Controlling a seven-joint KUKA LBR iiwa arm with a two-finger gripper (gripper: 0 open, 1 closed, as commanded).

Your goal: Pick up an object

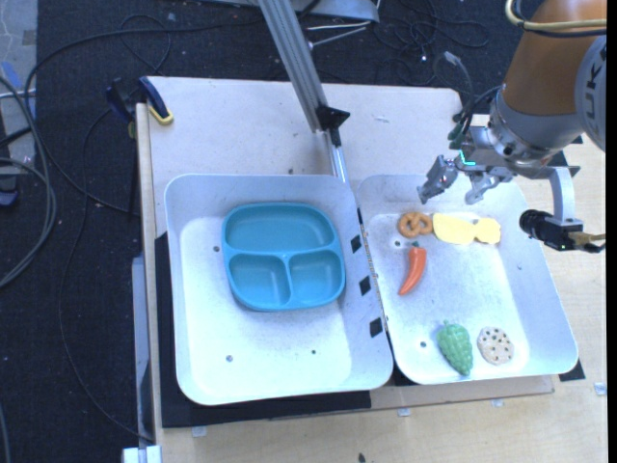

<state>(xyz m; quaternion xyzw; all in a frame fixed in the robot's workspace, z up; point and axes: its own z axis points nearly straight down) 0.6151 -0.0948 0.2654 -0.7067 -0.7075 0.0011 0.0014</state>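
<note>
My gripper [455,187] hangs open over the far end of the right bin [540,297], with nothing between its fingers. Just below it lie a brown pretzel [415,224] and a yellow banana-shaped piece [466,230]. An orange-red chili pepper [413,269] lies a little nearer, toward the bin's left side. At the near end sit a green leafy toy [456,346] and a round speckled cookie [495,345].
The left bin [193,355] holds a blue three-compartment plate [284,256]. A slanted metal pole [294,51] rises behind the bins. Black clips [366,283] sit on the seam between the bins. Cables lie on the dark floor to the left.
</note>
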